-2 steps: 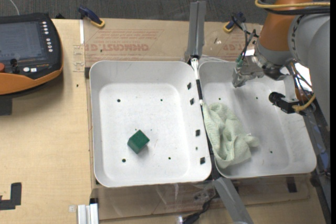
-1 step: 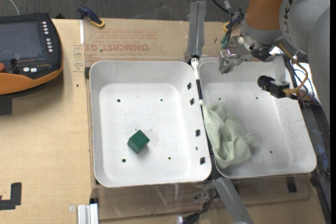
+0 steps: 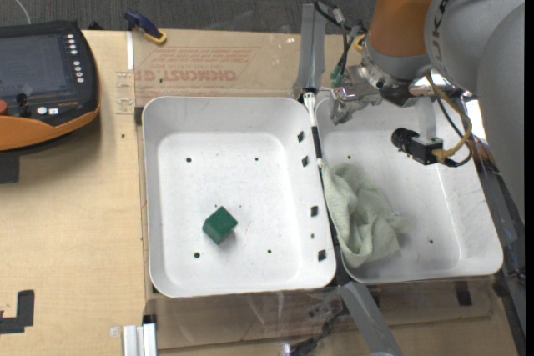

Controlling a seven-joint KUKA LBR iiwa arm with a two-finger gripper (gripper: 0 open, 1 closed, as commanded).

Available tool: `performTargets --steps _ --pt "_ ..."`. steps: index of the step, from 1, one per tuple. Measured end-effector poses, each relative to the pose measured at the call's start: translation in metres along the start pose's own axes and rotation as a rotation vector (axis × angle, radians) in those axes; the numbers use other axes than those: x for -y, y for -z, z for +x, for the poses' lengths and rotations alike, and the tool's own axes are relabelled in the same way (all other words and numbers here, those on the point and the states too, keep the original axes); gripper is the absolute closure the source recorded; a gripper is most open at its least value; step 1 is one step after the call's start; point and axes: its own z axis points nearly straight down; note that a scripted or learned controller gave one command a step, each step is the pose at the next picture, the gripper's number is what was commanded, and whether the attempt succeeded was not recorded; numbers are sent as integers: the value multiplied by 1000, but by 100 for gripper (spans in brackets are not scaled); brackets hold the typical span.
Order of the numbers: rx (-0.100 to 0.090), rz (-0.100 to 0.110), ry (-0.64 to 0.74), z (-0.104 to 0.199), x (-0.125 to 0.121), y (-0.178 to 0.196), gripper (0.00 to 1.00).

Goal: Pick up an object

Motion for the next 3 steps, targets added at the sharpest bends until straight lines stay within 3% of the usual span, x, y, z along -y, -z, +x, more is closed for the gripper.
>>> performTargets --steps 1,2,3 --pt "1 -3 167 50 4 45 100" --pt "0 -1 289 36 42 56 100" --pt "0 -1 289 36 42 56 0"
